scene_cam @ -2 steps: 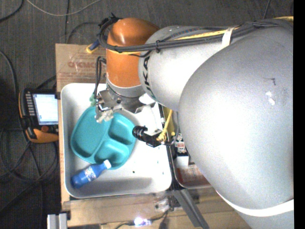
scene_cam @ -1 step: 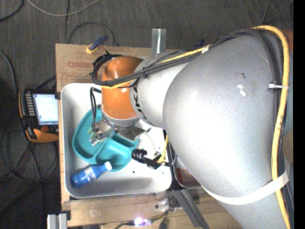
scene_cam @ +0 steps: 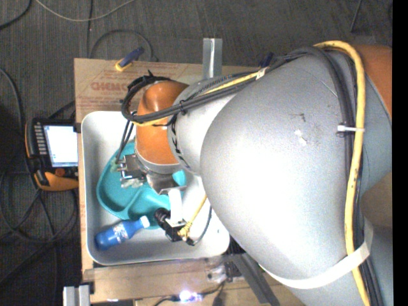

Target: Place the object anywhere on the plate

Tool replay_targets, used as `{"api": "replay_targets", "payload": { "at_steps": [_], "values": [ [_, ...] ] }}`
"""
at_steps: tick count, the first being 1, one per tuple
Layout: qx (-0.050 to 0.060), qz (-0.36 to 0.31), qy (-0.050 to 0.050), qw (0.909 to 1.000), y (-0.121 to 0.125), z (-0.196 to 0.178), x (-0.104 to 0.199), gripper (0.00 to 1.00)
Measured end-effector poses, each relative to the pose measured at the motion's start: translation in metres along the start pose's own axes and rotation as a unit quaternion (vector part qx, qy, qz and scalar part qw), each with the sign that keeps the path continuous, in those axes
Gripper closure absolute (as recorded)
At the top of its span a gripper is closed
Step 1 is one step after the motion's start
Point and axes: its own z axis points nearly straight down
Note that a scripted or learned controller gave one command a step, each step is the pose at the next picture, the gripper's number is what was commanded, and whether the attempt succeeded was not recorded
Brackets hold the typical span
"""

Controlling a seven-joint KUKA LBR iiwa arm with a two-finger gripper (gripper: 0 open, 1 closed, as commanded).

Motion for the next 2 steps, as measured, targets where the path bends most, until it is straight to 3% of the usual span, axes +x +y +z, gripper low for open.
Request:
{"api": "replay_targets", "payload": {
  "at_steps": [1, 2],
  "values": [
    [0.03, 0.22, -0.02, 0.975, -0.028, -0.054, -0.01, 1.0],
    [0.031, 0.151, -0.017, 0.988, 0.008, -0.097, 0.012, 1.0]
  ]
}}
